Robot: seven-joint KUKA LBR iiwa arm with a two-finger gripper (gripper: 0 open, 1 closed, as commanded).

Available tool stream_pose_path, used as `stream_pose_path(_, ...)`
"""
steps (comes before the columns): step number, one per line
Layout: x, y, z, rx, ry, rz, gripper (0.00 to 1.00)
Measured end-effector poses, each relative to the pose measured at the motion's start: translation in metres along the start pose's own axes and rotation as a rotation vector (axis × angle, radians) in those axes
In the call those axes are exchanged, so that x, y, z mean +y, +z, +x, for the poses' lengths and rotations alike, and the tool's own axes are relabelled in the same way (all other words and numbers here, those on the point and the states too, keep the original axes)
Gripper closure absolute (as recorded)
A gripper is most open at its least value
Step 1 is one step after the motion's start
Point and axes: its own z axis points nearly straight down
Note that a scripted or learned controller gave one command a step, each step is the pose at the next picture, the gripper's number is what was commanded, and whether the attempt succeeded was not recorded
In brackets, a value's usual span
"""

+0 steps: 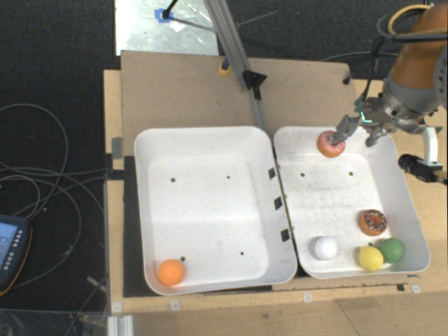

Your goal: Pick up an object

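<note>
My gripper (354, 138) hangs over the far edge of the right bin (350, 187), open, its two fingers spread apart. A pink frosted donut (329, 145) lies at the bin's far rim, just left of the gripper. The left fingertip (339, 138) touches or overlaps the donut's right side, and the donut is not between the fingers. Near the front right of that bin sit a chocolate sprinkled donut (373, 222), a white ball (324, 248), a yellow fruit (370, 257) and a green ball (391, 250).
The left bin (203, 208) holds an orange ball (171, 272) in its front left corner. A grey pole (234, 40) slants across the back of the bench toward the gap between the bins. Cables lie on the floor at left.
</note>
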Motion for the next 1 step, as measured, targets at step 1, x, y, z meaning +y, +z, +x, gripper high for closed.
stream_pose_path(1, 0.0007, -0.002, -0.0001, -0.002, -0.002, -0.003, 0.0)
